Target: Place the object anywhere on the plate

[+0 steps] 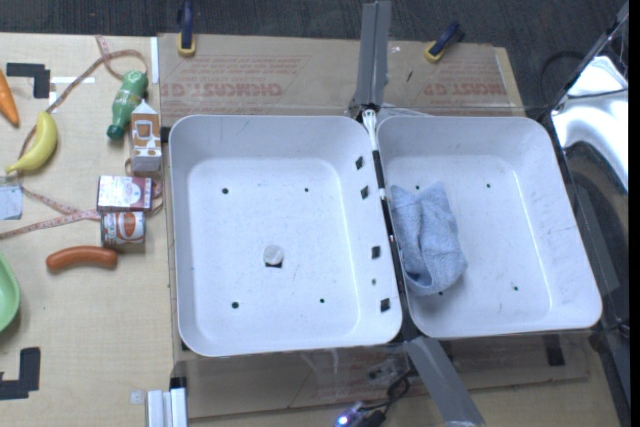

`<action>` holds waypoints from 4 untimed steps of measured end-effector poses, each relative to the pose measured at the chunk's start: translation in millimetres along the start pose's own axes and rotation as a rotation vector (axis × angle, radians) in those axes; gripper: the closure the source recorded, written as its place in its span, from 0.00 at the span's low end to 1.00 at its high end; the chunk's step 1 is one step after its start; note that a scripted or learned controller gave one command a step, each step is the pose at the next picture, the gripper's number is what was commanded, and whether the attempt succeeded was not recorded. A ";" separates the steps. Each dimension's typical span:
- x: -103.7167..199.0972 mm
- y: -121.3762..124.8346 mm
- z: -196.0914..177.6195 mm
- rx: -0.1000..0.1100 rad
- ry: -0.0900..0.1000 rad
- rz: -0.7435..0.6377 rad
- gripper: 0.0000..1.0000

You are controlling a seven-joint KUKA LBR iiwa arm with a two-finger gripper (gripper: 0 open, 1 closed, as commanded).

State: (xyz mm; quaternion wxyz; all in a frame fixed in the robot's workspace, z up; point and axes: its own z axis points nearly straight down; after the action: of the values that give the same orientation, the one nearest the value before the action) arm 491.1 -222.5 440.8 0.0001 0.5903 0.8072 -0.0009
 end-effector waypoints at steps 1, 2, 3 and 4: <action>-4.8 16.7 1.0 0.001 0.001 0.037 1.00; -8.1 26.8 0.8 0.001 0.001 0.078 1.00; -10.4 33.4 0.6 0.001 0.000 0.108 1.00; -12.6 39.8 0.6 0.001 0.000 0.130 1.00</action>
State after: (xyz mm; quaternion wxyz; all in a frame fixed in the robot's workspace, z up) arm 532.8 -222.4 440.2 -0.0002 0.6414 0.7672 -0.0010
